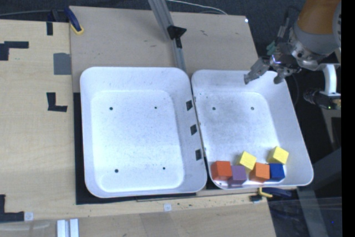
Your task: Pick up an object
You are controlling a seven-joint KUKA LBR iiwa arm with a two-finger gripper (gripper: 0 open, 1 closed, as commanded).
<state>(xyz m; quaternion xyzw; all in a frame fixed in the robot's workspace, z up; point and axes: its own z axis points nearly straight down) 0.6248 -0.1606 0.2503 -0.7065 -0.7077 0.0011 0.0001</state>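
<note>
Several small blocks lie along the near edge of the right bin [288, 119]: an orange block [222, 169], a purple block [238, 174], a yellow block [247, 160], another orange block [260, 171], a blue block [276, 171] and a second yellow block [280, 154]. My gripper [264, 75] hangs over the far right corner of that bin, well away from the blocks. Its two fingers are spread apart and open, with nothing between them.
The left bin [89, 119] sits beside the right one, black clips joining them along the shared edge. A slanted metal rail [157, 0] runs down from the top to the bins' far junction. Dark tape marks lie on the wooden bench at left.
</note>
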